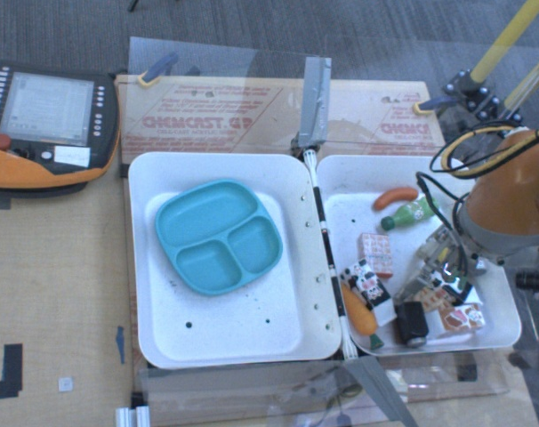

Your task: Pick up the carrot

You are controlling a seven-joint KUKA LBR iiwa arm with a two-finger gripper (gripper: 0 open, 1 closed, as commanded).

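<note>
The carrot (359, 310) is orange with a small green tip and lies along the left wall of the right bin (510, 327), near that bin's front corner. A black-and-white toy (369, 284) rests against its upper end. My gripper (437, 270) hangs low over the right part of the same bin, well to the right of the carrot and apart from it. Beneath the grey wrist and orange band (511, 194), cables and metal parts hide how the gripper stands.
The right bin also holds a red sausage (396, 197), a green bottle (410, 213), a pink patterned box (374, 252), a black block (412, 323) and a small carton (463, 317). A blue divided plate (219, 236) lies in the left bin (154, 327).
</note>
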